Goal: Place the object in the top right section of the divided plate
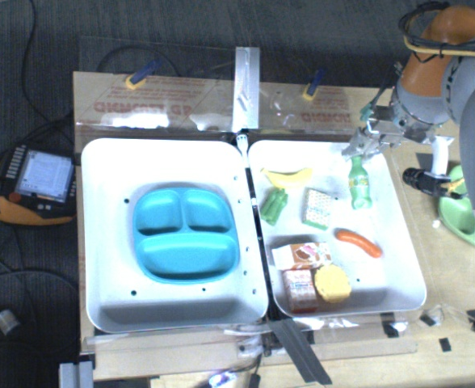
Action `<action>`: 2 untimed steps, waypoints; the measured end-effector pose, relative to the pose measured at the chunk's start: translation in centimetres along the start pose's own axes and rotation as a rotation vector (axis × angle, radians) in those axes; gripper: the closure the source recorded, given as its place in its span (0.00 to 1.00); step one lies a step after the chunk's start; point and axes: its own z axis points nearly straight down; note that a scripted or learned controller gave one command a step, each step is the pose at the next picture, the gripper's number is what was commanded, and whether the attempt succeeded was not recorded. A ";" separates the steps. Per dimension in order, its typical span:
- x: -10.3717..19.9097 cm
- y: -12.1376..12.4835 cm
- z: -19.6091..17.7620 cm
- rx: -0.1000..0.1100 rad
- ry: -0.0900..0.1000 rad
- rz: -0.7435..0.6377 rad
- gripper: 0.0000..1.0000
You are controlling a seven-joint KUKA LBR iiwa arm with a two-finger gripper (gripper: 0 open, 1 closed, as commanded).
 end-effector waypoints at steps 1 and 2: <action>12.6 -1.0 -5.4 0.003 0.000 0.445 1.00; 22.4 -1.7 -11.8 0.003 -0.003 0.825 1.00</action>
